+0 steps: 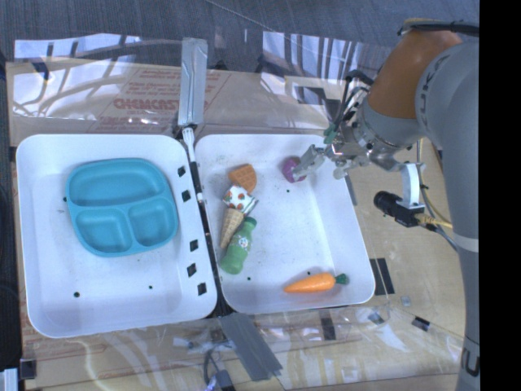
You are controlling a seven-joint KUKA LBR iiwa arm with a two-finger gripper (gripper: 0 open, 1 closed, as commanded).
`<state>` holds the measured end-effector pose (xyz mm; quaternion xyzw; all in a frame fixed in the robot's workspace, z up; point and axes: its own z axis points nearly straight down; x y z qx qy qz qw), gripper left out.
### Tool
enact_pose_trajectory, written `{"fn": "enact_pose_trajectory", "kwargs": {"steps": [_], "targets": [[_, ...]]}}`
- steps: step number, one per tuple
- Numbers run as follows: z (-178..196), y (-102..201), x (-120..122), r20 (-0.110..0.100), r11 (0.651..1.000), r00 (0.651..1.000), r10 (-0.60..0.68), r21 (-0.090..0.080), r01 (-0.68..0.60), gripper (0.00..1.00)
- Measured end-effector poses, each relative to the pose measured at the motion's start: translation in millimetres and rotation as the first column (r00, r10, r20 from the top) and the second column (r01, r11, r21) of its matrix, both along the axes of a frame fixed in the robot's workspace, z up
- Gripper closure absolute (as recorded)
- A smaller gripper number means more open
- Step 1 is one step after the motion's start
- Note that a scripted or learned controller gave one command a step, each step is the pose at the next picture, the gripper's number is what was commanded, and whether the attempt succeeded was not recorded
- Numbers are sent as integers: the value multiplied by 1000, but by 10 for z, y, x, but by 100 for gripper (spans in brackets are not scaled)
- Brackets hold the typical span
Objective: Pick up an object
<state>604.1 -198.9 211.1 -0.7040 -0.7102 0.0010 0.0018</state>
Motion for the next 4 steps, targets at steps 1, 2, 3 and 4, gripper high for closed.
{"fn": "enact_pose_trajectory", "kwargs": {"steps": [1, 2, 3, 4], "targets": [[-1204, 714, 452, 1, 1000, 1000, 4, 2, -4, 0], [-1094, 699, 445, -2, 1000, 1000, 6, 1, -6, 100], [-145, 1469, 142, 10, 1000, 1000, 3, 2, -3, 100], [-191, 1443, 119, 1, 1000, 1000, -1, 0, 1, 0]]}}
